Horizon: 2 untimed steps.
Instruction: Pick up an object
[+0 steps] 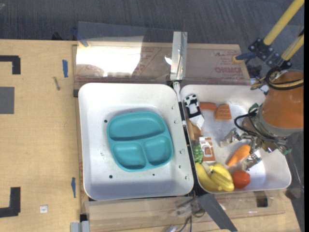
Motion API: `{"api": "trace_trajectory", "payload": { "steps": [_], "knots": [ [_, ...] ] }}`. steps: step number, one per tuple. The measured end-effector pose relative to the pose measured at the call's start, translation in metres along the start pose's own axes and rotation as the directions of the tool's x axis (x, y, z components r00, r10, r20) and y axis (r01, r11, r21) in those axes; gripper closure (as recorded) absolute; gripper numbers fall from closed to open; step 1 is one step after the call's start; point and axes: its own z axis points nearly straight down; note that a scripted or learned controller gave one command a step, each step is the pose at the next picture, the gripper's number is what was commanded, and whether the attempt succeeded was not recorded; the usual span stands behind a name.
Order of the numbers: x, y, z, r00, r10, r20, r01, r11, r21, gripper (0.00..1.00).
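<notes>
I see the two-finger metal gripper [245, 151] down in the right shallow white bin [277, 178], its jaws spread apart on either side of the small orange plastic carrot [238, 154], which lies tilted between them. Just below the jaws sits a red tomato [241, 179], beside a bunch of yellow bananas [215, 176].

The arm enters from the right, its orange band [285, 100] standing directly above the wrist. Below the band, dark cables loop round the wrist. The hand [243, 151] points down and to the left of the wrist, its two metal fingers [231, 137] spread apart, one up-left and one down-right.
</notes>
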Motion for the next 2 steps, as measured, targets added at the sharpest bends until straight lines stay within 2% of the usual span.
{"api": "trace_trajectory", "payload": {
  "steps": [1,2],
  "knots": [
    [-0.130,-0.039,0.000,0.996,-0.088,-0.003,0.088,0.996,-0.003,0.00],
    [-0.133,-0.040,-0.012,0.996,-0.083,0.008,0.083,0.997,0.001,1.00]
  ]
}}
